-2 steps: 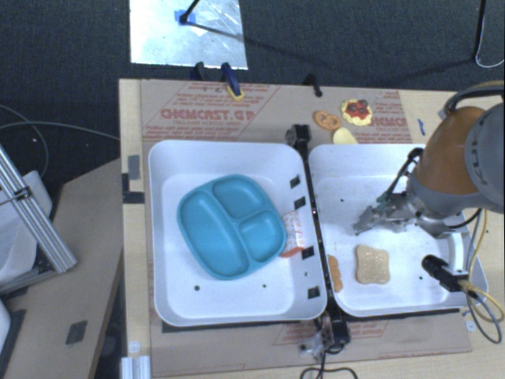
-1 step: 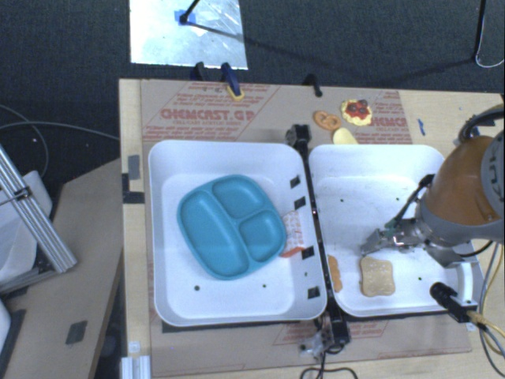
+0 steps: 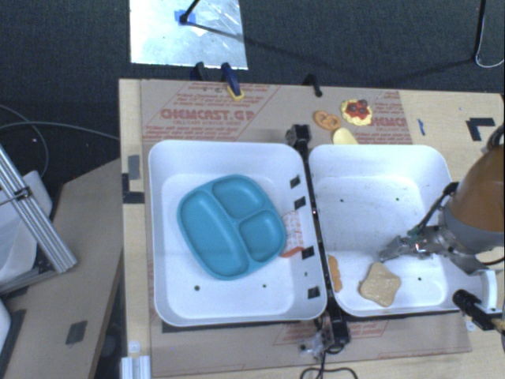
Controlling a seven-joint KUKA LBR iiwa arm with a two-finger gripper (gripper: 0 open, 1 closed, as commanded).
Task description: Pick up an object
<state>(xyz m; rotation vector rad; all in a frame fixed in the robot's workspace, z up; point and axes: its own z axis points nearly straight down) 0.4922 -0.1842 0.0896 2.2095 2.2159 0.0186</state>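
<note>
A tan slice of toy toast lies flat near the front of the right bin. Just above and to its right, the gripper reaches in from the right, low over the bin floor and pointing left. It stands close to the toast, and nothing can be seen held in it. A small orange piece rests against the right bin's left wall. In the left bin sits a blue divided plate, with a small orange and white item at its right side.
Behind the right bin, on the cardboard, lie a brown toy cookie, a yellow and red toy piece and a pale yellow piece. A blue and yellow clamp sits at the back edge. The arm's orange band is over the right bin's right side.
</note>
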